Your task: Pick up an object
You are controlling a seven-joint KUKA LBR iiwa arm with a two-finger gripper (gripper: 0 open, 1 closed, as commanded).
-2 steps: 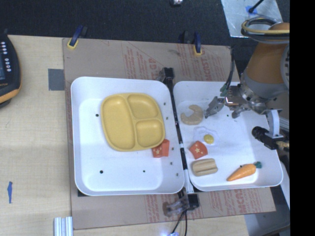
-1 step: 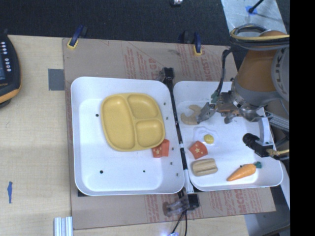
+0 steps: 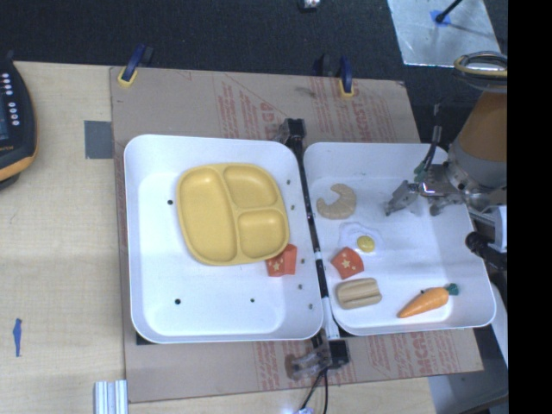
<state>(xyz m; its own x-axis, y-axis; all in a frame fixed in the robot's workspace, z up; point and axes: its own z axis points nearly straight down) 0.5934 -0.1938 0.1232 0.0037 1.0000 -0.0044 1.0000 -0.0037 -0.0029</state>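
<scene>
Reaching in from the right, the arm point(image 3: 483, 141) hangs its gripper point(image 3: 412, 198) over the upper part of the right bin point(image 3: 457, 248), fingers spread apart with nothing between them. Below it lie a croissant point(image 3: 337, 201), a fried egg point(image 3: 360, 239), a red cube point(image 3: 347, 263), a hot dog point(image 3: 358, 293) and a carrot point(image 3: 424, 301) near the front edge. Over in the left bin point(image 3: 151, 257) sits a yellow divided plate point(image 3: 232, 211), with another red block point(image 3: 281, 261) touching its lower right corner.
</scene>
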